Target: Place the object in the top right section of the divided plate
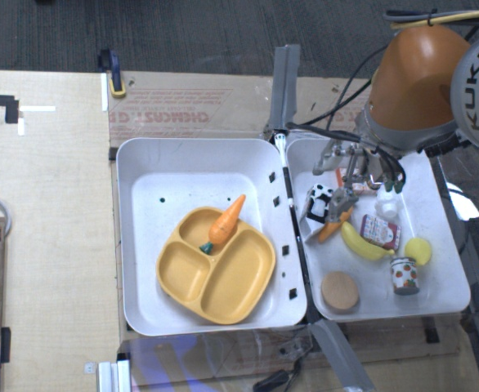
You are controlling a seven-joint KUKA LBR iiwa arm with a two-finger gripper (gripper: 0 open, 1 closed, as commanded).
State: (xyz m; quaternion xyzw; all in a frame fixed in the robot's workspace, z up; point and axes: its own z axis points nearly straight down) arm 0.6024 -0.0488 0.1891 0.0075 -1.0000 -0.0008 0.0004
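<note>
- The yellow divided plate (pixel 217 269) sits in the left bin (pixel 141 219) on the desk.
- A toy carrot (pixel 226 221) lies on the plate. Its fat end rests in the top section and its thin tip sticks out past the plate's rim, up and to the right.
- The carrot's long line runs at a slant, from low-left to high-right.
- The hand (pixel 355 188) is over the right bin (pixel 444 300), near its top left corner. It is well apart from the plate, with the wall between the two bins in the way.
- From the hand, the plate lies to the left and a bit lower in the picture.
- I cannot tell how the hand is set. It is dark and tangled with cables.
- Just below the hand lie a black and white toy (pixel 320 202), a small orange stick (pixel 331 229) and a banana (pixel 362 243). The hand seems to be very close to them, but I cannot tell if it has any of them.
- If the carrot is the task's thing, it looks partly placed, because its tip hangs over the edge.
</note>
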